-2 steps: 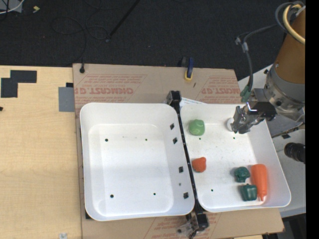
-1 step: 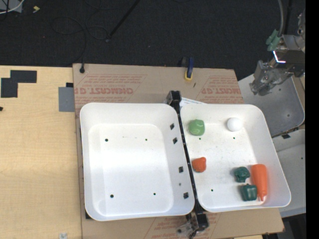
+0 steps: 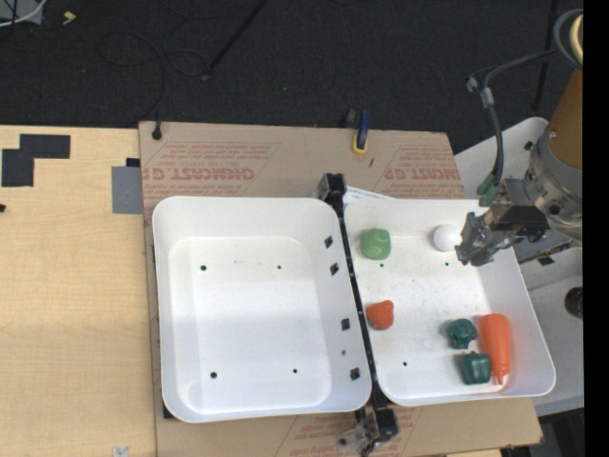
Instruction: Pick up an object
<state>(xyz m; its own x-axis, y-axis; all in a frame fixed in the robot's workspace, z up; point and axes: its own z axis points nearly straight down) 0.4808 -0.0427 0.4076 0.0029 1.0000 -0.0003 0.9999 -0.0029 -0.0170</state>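
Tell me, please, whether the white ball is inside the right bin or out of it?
Inside. The white ball rests on the floor of the right bin, near its far rim, beside the gripper.

Two bins sit side by side on the bench: the left bin (image 3: 181, 255) and the right bin (image 3: 419, 388). In the right bin, a ball (image 3: 444, 237) lies at the back, just left of the gripper (image 3: 473, 246). A round lump (image 3: 375, 244) lies left of the ball. A small piece (image 3: 381, 314) lies near the divider. A carrot (image 3: 496, 347) lies front right, with two blocks (image 3: 461, 331) (image 3: 474, 367) touching its left side.
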